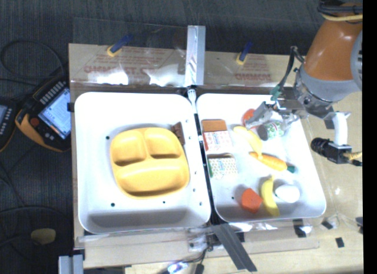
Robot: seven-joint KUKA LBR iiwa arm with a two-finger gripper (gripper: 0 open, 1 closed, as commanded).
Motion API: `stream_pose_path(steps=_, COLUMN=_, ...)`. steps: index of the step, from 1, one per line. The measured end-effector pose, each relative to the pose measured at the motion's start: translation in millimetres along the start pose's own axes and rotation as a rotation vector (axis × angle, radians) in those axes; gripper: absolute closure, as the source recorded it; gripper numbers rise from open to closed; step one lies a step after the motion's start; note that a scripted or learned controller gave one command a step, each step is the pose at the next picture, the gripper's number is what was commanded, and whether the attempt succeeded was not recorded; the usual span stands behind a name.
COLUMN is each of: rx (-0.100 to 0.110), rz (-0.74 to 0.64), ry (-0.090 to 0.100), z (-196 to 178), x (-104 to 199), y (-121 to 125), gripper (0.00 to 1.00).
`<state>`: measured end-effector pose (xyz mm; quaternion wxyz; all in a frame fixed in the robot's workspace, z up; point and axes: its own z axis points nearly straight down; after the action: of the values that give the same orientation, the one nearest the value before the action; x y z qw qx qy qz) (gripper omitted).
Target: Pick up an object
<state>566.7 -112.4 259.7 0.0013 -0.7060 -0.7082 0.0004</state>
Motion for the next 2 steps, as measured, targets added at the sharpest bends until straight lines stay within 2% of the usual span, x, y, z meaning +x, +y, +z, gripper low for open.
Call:
stream_pose_path(steps=1, rx=-0.012, rz=-0.108, ry=-0.003, z=161.4, x=-9.5, y=-1.2, gripper=0.0)
stream_pose_path(steps=2, rx=-0.014, rz=-0.491, ry=-0.007, z=167.3, x=-8.0, y=36.8, gripper=0.0)
